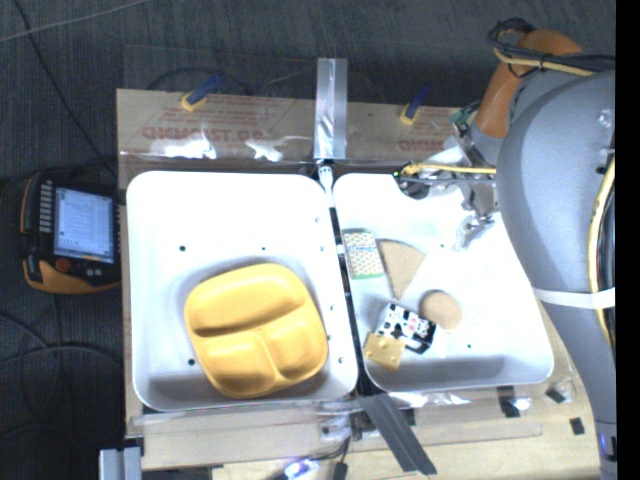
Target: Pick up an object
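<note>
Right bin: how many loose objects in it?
5, clustered by the divider in the right bin: patterned green packet, tan wedge, round tan piece, black-and-white item, small yellow block. The arm may hide more.

1. Yellow divided tray point(257, 326), lying flat in the left bin.
2. Green patterned card point(361, 254), tan wedge point(402, 265), round brown piece point(441, 309), black-and-white item point(406, 326) and small yellow block point(383, 350), clustered in the right bin.

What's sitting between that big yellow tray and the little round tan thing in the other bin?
In the camera view, between the yellow tray and the round tan thing run the two bins' adjoining walls, then a black-and-white patterned item.
</note>
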You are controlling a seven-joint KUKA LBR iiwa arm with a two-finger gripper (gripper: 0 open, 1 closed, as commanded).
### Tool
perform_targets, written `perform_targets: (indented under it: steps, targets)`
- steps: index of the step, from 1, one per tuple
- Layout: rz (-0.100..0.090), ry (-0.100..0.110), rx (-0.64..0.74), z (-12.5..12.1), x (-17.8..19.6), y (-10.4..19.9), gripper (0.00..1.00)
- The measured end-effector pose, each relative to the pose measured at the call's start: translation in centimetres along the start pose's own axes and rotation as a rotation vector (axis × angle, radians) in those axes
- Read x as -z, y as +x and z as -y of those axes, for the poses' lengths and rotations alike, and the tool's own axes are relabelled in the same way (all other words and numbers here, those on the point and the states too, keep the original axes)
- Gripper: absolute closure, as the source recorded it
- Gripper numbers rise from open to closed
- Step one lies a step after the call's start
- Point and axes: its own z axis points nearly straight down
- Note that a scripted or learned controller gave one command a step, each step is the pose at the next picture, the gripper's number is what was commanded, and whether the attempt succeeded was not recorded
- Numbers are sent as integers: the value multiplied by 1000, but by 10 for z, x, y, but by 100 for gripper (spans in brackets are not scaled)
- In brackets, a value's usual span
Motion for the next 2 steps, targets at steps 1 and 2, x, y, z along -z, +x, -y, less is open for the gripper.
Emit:
perform_targets:
  steps: [1, 2]
  targets:
    - [-5, 2, 93, -71, -17, -26, 0]
    - [-2, -1, -54, -74, 98, -31, 0]
